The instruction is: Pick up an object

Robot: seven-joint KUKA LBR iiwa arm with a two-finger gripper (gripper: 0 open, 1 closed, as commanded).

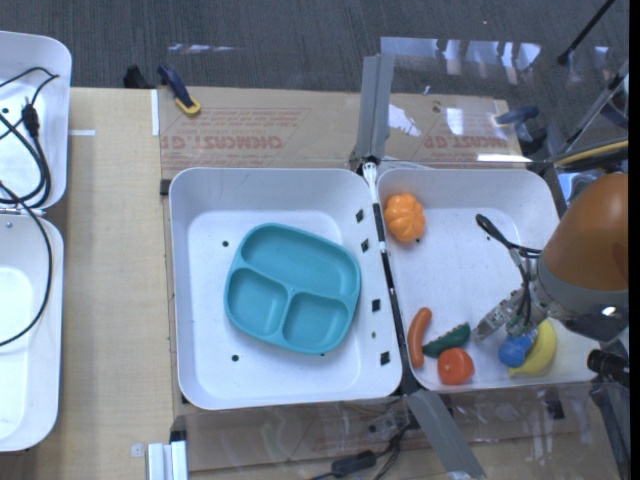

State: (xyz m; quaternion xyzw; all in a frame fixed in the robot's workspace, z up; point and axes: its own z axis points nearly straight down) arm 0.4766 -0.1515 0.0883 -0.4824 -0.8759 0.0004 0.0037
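My gripper point(503, 320) is low in the right bin point(455, 183), near its front right corner. It hangs just left of a blue object point(516, 350) and a yellow banana point(541, 349), which lie against each other. A red tomato point(455, 366), a green vegetable point(446, 339) and a red chili point(418, 334) lie to the gripper's left along the bin's front. An orange pumpkin point(405, 217) sits at the back left of the same bin. Nothing shows held in the gripper.
The left bin point(190, 268) holds a teal divided plate point(292, 288). A ridge with black clips point(378, 268) separates the two bins. The arm's orange band point(598, 238) overhangs the right bin's right wall. White trays with black cables point(25, 148) stand at the far left.
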